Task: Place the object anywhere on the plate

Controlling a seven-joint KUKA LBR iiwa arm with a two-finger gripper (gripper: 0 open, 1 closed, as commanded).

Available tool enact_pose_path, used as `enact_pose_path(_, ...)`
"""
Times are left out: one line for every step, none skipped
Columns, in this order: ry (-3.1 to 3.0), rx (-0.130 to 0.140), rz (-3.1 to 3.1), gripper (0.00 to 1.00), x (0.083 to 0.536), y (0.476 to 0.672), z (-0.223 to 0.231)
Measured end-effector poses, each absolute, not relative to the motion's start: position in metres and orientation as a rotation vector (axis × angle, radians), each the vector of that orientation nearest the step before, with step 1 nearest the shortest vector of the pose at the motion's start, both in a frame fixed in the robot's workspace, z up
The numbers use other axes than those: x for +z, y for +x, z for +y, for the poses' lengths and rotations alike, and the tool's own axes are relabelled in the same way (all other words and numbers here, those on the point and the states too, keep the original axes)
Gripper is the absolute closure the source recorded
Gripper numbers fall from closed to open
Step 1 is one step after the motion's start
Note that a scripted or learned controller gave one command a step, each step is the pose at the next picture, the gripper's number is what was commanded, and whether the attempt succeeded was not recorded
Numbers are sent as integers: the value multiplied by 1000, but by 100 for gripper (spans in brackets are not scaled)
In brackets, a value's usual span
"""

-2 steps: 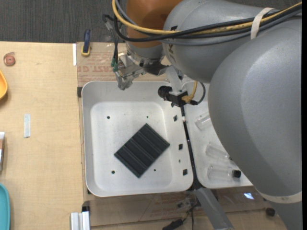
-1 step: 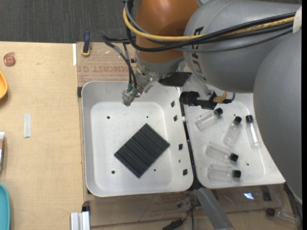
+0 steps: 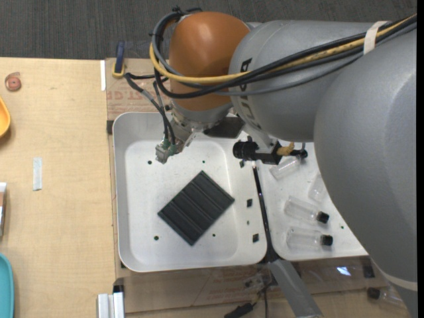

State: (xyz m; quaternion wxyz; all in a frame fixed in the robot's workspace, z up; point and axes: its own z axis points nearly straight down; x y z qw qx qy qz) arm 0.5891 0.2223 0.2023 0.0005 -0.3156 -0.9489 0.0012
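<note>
Your gripper (image 3: 163, 152) hovers over the left bin's (image 3: 126, 197) back corner, grip state I cannot tell, so bring it squarely above the dark ribbed plate (image 3: 197, 207) lying mid-bin before lowering.

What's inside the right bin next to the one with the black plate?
The right bin holds clear tubes with black caps, lying near its front. The arm covers its back half, so anything there is hidden.
</note>
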Motion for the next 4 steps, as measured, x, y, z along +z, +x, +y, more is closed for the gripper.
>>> enact_pose_path(-536, 0, -3097, 100, 277, 550, 227)
enact_pose_path(-284, 0, -3131, 100, 341, 530, 197)
enact_pose_path(-290, -1, -3132, 100, 350, 532, 196)
enact_pose_path(-295, -2, -3134, 100, 358, 533, 196)
